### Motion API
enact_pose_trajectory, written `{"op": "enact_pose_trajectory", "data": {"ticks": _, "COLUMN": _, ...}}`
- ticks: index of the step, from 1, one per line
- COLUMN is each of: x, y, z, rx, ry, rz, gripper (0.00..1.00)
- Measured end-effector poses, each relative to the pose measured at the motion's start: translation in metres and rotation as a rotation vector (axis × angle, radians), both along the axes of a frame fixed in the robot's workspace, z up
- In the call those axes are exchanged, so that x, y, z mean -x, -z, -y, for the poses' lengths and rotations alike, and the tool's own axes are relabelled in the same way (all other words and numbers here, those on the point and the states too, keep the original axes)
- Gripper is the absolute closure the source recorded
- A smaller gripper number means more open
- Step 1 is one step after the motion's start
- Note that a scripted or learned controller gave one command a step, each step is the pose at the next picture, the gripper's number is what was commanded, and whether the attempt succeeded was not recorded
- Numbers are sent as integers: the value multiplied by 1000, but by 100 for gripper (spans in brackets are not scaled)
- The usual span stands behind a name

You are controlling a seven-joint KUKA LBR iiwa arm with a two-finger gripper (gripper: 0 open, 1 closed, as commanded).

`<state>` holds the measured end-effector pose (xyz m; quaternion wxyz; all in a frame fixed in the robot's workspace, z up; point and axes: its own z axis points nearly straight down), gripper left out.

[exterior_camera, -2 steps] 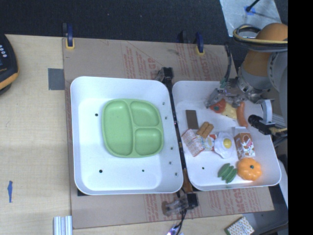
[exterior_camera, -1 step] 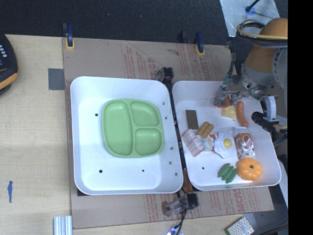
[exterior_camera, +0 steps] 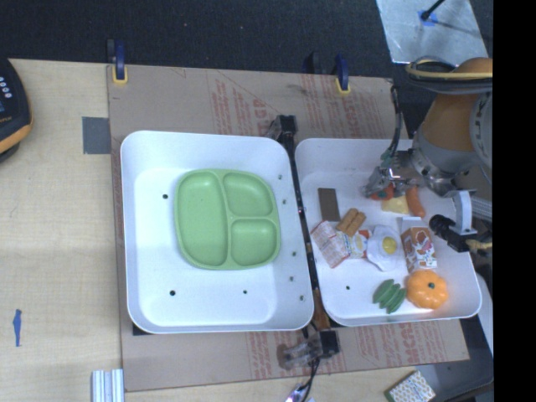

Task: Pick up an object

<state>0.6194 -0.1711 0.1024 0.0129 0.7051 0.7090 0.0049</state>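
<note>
- We saw the bench [exterior_camera: 59,224], tan wood, with a cardboard sheet [exterior_camera: 209,99] clamped over it under both bins.
- The left bin [exterior_camera: 142,300] was white and shallow, and it held a green divided plate [exterior_camera: 226,218] lying flat near its middle, three compartments facing up.
- The right bin [exterior_camera: 335,304] sat just beside it, their rims touching along the middle seam, with all the small items in it.
- The arm [exterior_camera: 452,120], grey with an orange band, came in from the right over the right bin's far right corner.
- The gripper [exterior_camera: 387,182] was low over the upper right part of the right bin, right at a small orange-and-red item [exterior_camera: 404,199]; we couldn't tell if the fingers were apart or together, or if anything sat between them.
- An orange pumpkin-like toy [exterior_camera: 427,291] lay near the bin's front right corner.
- A brown and red packet [exterior_camera: 418,249] lay just above the pumpkin.
- A crumpled red-white wrapper [exterior_camera: 335,243] lay mid bin, with a brown bread-like piece [exterior_camera: 351,221] touching its upper edge.
- A fried egg toy [exterior_camera: 386,246] lay between the wrapper and the packet.
- A green pod-like toy [exterior_camera: 389,296] lay just left of the pumpkin.
- A small dark rectangle [exterior_camera: 327,204] lay flat near the bin's left wall.
</note>
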Motion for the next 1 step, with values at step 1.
{"op": "enact_pose_trajectory", "data": {"ticks": 1, "x": -13, "y": -96, "z": -96, "rx": -13, "ry": -7, "rz": -19, "gripper": 100}}
